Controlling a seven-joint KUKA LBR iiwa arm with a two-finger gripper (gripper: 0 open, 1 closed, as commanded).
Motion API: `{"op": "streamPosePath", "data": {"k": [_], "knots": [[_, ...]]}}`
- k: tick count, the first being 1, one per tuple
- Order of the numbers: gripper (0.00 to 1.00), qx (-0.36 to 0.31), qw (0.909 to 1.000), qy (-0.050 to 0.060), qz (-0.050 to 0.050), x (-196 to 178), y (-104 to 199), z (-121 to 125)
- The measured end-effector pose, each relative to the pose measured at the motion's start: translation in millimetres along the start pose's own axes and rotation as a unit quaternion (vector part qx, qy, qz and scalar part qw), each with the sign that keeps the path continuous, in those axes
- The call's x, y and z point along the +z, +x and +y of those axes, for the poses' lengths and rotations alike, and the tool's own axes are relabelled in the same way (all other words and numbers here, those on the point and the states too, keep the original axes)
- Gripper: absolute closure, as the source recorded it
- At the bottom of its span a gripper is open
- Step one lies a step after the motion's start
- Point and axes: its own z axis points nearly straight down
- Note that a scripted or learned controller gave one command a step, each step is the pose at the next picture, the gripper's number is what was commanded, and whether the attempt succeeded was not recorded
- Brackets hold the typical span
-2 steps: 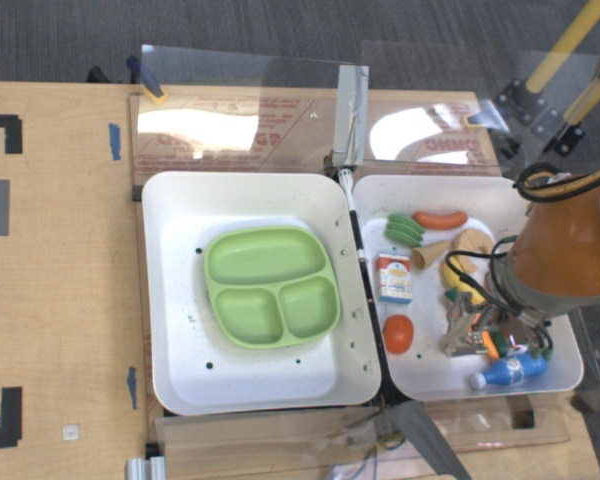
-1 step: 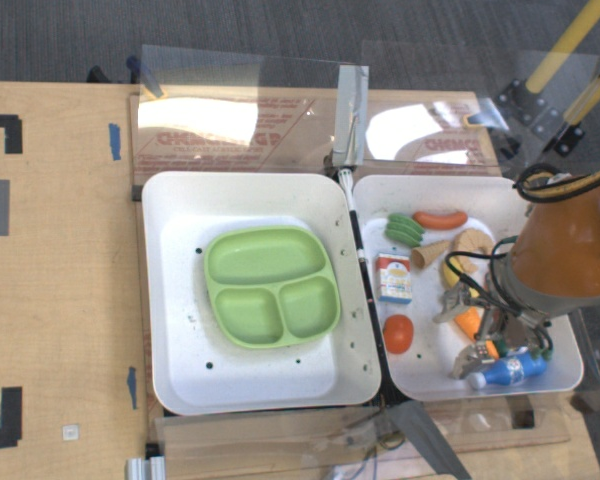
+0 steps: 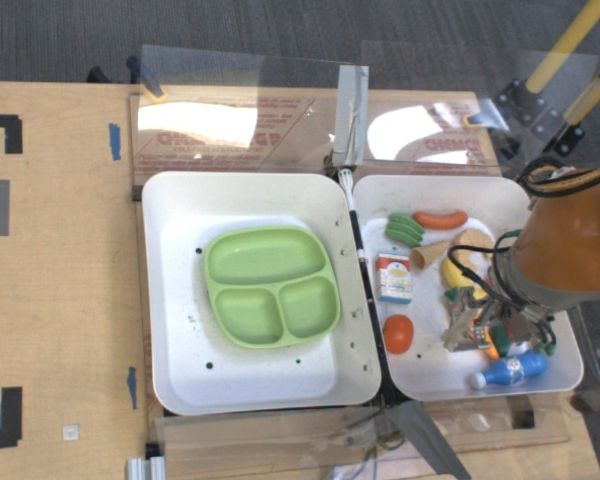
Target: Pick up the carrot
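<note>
The jaws' state could not be told: they hung low in the right bin [image 3: 555,268], lost among cables and metal parts beneath the orange band of the arm [image 3: 570,243]. A small orange piece, which may have been the carrot [image 3: 493,342], lay just beside them toward the bin's front, partly covered by the hardware, so whether anything was touching it could not be judged. In front of it lay a blue bottle [image 3: 508,371]. A yellow item [image 3: 456,273] sat half hidden behind the cables. Farther back in the same bin were a green vegetable [image 3: 405,228], a red-orange sausage [image 3: 440,219] and a cone [image 3: 430,253]. A small carton [image 3: 394,277] stood near the divider, with a red tomato [image 3: 398,334] in front of it. The left bin [image 3: 175,268] carried a green divided plate [image 3: 272,286]. Both bins rested on the worktop [image 3: 55,268].
</note>
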Motion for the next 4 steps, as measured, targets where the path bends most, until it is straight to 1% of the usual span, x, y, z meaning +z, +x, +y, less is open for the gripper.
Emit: {"op": "streamPosePath", "data": {"k": [1,2,3,4], "knots": [[0.00,0.000,1.0000,0.000,0.001,1,0,0],[1.00,0.000,1.0000,0.001,-0.005,-10,-3,0],[1.00,0.069,0.9976,-0.001,0.003,-82,-21,68],[0.00,0.071,0.9975,-0.001,0.005,-81,-20,66]]}}
